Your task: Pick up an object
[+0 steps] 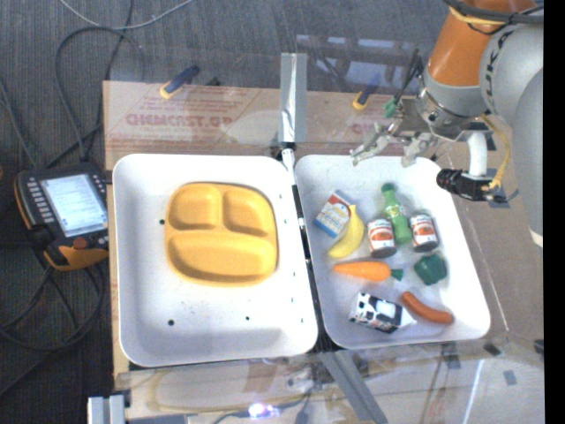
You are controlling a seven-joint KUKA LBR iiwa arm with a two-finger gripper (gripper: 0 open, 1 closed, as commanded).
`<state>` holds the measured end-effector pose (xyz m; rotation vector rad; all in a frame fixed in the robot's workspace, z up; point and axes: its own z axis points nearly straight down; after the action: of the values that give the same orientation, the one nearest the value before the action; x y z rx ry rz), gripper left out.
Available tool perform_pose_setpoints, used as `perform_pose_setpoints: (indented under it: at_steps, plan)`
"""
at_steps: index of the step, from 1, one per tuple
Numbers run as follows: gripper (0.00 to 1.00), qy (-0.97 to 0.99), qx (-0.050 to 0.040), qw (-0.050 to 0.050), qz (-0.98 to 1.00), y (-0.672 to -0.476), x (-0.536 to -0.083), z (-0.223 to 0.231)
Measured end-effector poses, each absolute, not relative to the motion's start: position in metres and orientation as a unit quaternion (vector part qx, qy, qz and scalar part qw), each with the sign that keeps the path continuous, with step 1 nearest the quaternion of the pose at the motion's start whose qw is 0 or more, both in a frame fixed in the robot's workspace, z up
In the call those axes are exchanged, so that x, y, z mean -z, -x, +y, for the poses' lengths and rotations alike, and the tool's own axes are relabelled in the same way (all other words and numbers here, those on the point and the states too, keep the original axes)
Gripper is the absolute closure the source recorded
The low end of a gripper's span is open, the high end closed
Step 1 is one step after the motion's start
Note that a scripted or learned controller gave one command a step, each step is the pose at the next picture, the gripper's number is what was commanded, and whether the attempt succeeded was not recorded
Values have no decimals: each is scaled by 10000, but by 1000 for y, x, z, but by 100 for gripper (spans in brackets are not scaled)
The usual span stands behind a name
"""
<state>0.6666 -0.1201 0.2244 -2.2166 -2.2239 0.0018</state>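
My gripper (pixel 385 147) hangs above the far rim of the right bin (pixel 468 321), open, with nothing between its fingers. Below it in that bin lie a small carton (pixel 333 214), a banana (pixel 350 235), a green bottle (pixel 395 210), two small red-labelled cans (pixel 380 236) (pixel 424 230), a carrot (pixel 363 271), a green block (pixel 431 268), a sausage (pixel 426 307) and a black-and-white carton (pixel 378 313). The carton and bottle are the nearest to the gripper.
The left bin (pixel 141 325) holds a yellow divided tray (pixel 222 233). A metal bar (pixel 288 104) stands behind the gap between the bins. A handheld pendant (pixel 62 206) lies off the bench at the left. The arm's orange band (pixel 468 34) is at the top right.
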Motion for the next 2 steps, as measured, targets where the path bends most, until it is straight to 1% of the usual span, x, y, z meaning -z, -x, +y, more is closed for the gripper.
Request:
perform_pose_setpoints:
  at_steps: [1, 2]
  plan:
    - [0, 6814, -22, 3, -7319, -659, -109, -193]
    - [100, 6812, -27, -7, -7321, -659, -119, -193]
